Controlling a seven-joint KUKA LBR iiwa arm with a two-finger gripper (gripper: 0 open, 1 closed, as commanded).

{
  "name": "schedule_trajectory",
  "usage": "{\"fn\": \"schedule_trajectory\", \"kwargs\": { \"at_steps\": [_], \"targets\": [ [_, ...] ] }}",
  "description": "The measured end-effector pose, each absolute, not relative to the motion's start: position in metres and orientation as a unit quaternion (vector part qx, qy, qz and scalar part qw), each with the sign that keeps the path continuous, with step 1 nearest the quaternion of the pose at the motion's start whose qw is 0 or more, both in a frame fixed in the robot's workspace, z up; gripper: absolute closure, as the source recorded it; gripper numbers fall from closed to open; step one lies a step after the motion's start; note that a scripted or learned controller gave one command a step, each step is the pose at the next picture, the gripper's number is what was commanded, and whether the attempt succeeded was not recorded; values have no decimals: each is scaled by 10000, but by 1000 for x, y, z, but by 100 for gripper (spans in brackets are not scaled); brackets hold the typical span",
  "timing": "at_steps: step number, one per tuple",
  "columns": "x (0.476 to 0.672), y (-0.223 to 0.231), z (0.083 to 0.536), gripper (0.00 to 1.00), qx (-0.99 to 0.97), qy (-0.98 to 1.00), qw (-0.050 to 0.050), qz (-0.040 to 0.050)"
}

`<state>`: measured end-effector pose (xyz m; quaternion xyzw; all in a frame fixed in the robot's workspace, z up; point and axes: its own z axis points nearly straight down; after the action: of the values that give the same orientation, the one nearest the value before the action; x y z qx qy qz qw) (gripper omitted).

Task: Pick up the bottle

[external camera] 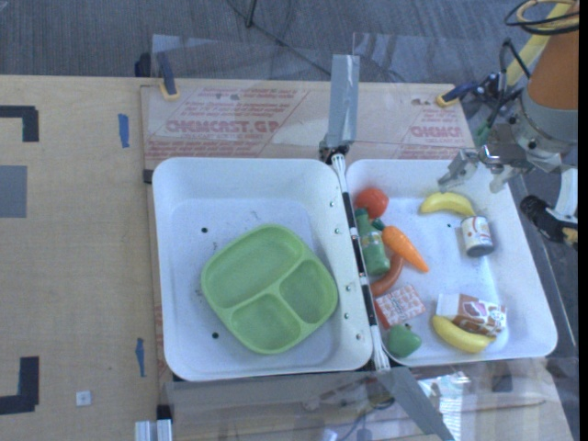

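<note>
grey kuka arm with orange band (556, 81) enters upper right | two-finger gripper (480, 165) spread open, holding nothing, above right white bin (537, 278) | green plastic bottle (372, 246) lies down-left of gripper, along the divider, long axis top-to-bottom, beside orange carrot (405, 249)

Bright, even overhead light washes the white bins (248, 186) with faint, soft shadows; glare streaks the clear sheet (441, 398) at the near edge, and fine detail stays slightly soft throughout.
</note>
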<state>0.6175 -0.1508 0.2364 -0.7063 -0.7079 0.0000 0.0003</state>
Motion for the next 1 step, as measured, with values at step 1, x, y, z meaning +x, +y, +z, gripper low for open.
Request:
{"fn": "schedule_trajectory", "kwargs": {
  "at_steps": [1],
  "targets": [
    [558,-198,97,0,-8462,-5329,0,-3]
  ]
}}
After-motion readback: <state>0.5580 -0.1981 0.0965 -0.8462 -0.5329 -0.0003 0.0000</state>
